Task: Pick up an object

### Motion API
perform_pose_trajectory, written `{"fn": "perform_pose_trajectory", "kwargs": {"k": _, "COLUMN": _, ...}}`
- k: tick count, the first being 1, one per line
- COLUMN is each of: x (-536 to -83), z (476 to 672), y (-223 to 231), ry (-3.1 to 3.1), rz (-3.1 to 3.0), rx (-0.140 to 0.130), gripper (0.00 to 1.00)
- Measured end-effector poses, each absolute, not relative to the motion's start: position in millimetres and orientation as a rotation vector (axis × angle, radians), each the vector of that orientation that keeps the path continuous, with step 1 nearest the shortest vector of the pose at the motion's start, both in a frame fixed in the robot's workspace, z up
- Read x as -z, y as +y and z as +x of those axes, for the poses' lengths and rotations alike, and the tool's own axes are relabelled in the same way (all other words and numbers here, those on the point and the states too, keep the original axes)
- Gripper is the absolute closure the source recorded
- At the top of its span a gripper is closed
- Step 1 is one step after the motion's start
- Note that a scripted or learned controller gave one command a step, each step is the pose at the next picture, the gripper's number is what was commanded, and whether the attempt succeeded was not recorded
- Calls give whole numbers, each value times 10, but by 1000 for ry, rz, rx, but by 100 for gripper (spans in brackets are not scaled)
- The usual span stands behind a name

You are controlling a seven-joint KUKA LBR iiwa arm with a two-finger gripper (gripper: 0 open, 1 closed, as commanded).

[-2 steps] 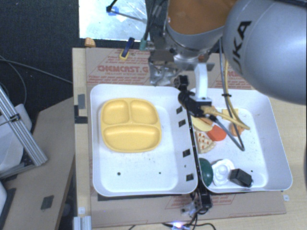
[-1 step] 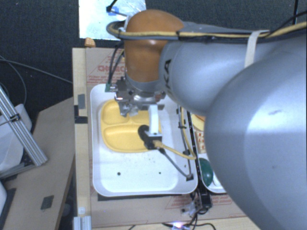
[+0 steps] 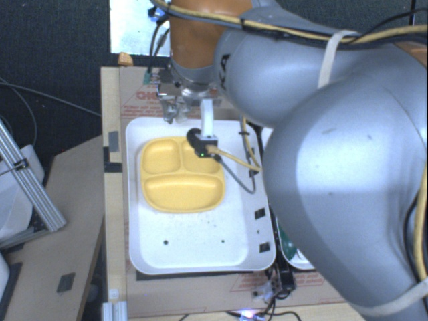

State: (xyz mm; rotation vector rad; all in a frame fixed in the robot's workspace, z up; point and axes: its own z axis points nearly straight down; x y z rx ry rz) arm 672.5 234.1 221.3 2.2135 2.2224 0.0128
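The gripper [image 3: 171, 111], grip state impossible to tell, is hovering past the yellow divided plastic tray [image 3: 179, 179]'s far rim, so it risks missing the tray.

The one camera sat fixed above the bench [image 3: 112, 212], looking down at a slant. The left white bin [image 3: 194, 253] lay near the middle of its view, fairly close, while the grey arm [image 3: 334, 146] loomed in from the right, so near the lens that its bulk took up most of that side
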Motion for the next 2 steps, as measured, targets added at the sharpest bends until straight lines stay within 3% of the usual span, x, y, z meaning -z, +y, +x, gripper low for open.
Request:
{"fn": "perform_pose_trajectory", "kwargs": {"k": 1, "x": -2277, "z": 6081, "y": 2345, "ry": 2225, "rz": 2220, "rx": 2, "gripper": 100}}
{"fn": "perform_pose_trajectory", "kwargs": {"k": 2, "x": -1701, "z": 4988, "y": 2346, "ry": 2230, "rz": 2224, "rx": 17, "gripper": 100}}
